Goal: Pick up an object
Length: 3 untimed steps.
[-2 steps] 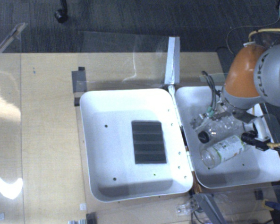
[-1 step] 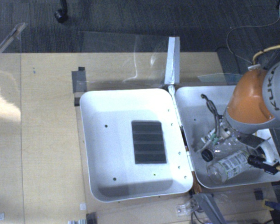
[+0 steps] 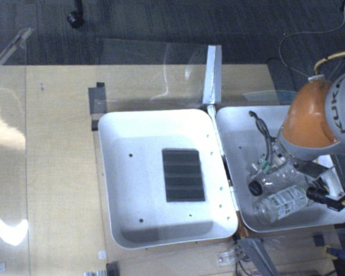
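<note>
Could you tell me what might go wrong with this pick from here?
The clear plastic bottle lies on its side, so it may roll or slip from the pincer. It also lies close to the right bin's near wall, which leaves little room. The dark cable beside the arm could snag.

Arm [image 3: 320,117] reaches in from the right; gripper [image 3: 266,168] points down-left

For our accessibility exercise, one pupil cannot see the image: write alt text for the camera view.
A grey robot arm with an orange band reaches into the right white bin, over a clear plastic bottle lying on its side. The left white bin beside it holds a dark ribbed rectangular panel.
</note>
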{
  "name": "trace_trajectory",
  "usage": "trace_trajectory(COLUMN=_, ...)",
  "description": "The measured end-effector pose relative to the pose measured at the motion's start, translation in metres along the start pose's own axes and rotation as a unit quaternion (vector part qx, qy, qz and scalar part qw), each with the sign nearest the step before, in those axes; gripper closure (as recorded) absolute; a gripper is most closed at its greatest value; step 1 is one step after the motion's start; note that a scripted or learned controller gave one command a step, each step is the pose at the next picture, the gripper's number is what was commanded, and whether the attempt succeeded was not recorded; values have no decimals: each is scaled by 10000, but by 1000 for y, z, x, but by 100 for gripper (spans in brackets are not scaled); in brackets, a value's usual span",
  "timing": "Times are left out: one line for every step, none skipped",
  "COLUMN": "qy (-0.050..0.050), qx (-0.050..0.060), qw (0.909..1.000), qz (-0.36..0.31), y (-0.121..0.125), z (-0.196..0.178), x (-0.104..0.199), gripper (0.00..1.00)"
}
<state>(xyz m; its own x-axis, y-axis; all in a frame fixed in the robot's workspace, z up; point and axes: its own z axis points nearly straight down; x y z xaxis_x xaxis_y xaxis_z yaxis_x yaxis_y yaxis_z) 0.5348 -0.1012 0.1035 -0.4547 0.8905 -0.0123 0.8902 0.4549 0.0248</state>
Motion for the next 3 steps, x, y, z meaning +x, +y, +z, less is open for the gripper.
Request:
trace_trajectory(qy=2, qx=3, qw=10000, qz=1, y=0, z=0, x=0, gripper=0)
trace_trajectory(qy=21, qx=74, qw=9940, qz=1093, y=49, z=16, x=-31, gripper=0)
trace_trajectory(qy=88, qx=204, qw=9998, qz=-16, y=120, z=19, x=-51, gripper=0)
